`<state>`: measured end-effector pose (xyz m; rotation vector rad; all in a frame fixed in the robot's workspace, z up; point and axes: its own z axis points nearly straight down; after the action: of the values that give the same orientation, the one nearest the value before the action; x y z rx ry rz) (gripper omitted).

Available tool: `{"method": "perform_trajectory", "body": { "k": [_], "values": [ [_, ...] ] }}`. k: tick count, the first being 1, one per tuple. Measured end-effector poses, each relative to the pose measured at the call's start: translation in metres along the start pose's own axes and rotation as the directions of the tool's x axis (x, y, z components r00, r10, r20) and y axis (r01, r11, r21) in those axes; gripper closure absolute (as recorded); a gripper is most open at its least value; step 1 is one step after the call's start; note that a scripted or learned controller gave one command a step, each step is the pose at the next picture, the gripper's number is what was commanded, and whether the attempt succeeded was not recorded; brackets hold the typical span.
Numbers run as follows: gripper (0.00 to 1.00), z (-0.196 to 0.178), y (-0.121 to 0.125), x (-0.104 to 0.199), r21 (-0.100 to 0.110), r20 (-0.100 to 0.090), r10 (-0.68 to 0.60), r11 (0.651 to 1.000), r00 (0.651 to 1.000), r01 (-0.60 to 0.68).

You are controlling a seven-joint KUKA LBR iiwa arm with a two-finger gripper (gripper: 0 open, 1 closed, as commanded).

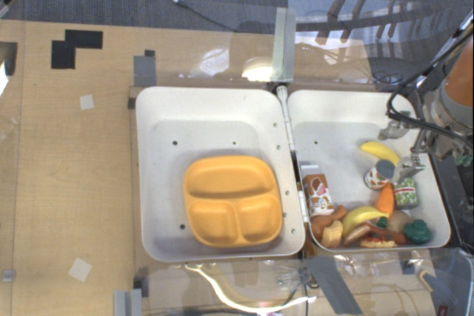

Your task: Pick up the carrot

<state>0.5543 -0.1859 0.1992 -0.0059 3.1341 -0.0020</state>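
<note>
Looking down on the bench from my one fixed camera, I see two shallow white bins side by side. The left bin (159,159) holds an orange-yellow compartment tray (233,199), lying flat toward the near side with its three hollows facing up.

The right bin (333,118) holds a crowd of toy food packed into its near right corner. The carrot (385,198) is there — a short orange cone, tilted, with its wider end up toward the far side. Just beyond it lies a small round grey and red piece (379,175), and farther back a yellow banana (379,152) lies alone on bare white floor. Beside the carrot on the right stands a small green and white can (405,192). In front of it sit a second banana (363,217), a green broccoli piece (417,232) and some brown sausage-like pieces (332,217). A brown and white carton (316,194) lies against the bin's left wall.

The arm comes in from the right, with black cables looping off it. The gripper (409,168) hangs just above the can and carrot, its metal fingers seemingly a little apart — though the view is too small for me to be sure — and I see nothing held between them.
</note>
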Motion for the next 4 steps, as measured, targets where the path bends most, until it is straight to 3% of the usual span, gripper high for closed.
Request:
{"method": "perform_trajectory", "body": {
  "k": [1,2,3,4],
  "values": [
    [0.0,0.102,0.022,0.001,-0.003,-0.008,0.007,1.0,1.0,-0.007],
    [1.0,0.086,0.022,-0.004,0.002,0.01,0.002,1.0,1.0,-0.002],
    [1.0,0.083,0.01,0.061,0.0,0.0,-0.169,0.986,0.986,0.169],
    [1.0,0.078,0.056,0.038,-0.002,0.002,-0.458,0.889,0.889,0.458]
  ]
}}
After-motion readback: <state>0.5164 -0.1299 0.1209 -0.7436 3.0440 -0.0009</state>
